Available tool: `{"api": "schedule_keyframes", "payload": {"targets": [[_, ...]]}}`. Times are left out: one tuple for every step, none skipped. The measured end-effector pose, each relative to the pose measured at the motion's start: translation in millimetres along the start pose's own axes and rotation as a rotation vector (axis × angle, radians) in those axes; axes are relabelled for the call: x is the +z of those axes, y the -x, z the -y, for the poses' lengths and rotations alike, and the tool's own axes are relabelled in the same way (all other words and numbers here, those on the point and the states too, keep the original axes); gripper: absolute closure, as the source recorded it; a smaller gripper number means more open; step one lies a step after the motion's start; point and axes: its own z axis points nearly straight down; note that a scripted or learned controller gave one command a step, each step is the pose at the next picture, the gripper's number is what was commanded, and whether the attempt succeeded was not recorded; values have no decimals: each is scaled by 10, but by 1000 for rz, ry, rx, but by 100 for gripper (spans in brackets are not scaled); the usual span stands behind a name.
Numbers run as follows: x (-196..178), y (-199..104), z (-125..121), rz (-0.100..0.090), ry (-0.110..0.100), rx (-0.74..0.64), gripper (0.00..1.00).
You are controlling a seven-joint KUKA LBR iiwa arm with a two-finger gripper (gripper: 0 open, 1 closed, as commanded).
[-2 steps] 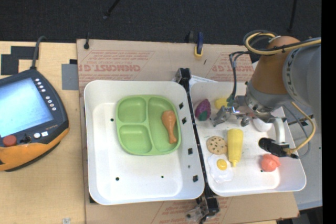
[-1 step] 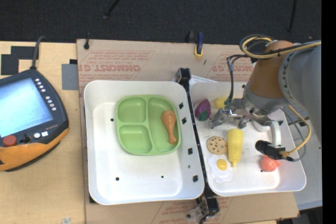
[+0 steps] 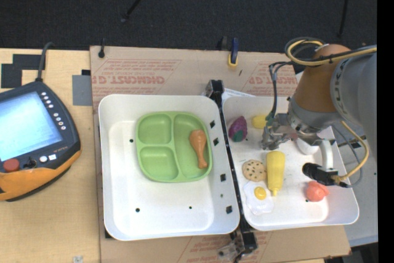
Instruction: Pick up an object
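Note:
My gripper (image 3: 271,140) hangs low in the right bin (image 3: 345,215), just above the top end of a yellow mustard bottle (image 3: 275,173). Close around it lie a purple plum-like fruit (image 3: 237,127), a small yellow piece (image 3: 259,122), a round cookie (image 3: 252,170), a fried egg (image 3: 259,195) and a red-orange ball (image 3: 315,192). In the left bin (image 3: 123,206) a green divided plate (image 3: 154,163) carries an orange drumstick (image 3: 199,146) in its right compartment. Nothing shows between the fingers.
A teach pendant (image 3: 34,135) lies on the bench at the far left. A yellow clamp (image 3: 233,58) sits at the back edge of the cardboard. The black divider (image 3: 225,157) runs between the two bins.

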Motion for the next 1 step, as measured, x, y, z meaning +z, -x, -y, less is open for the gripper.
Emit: {"api": "schedule_keyframes", "payload": {"targets": [[-447, -57, 5, 1, 7, -8, 100]]}}
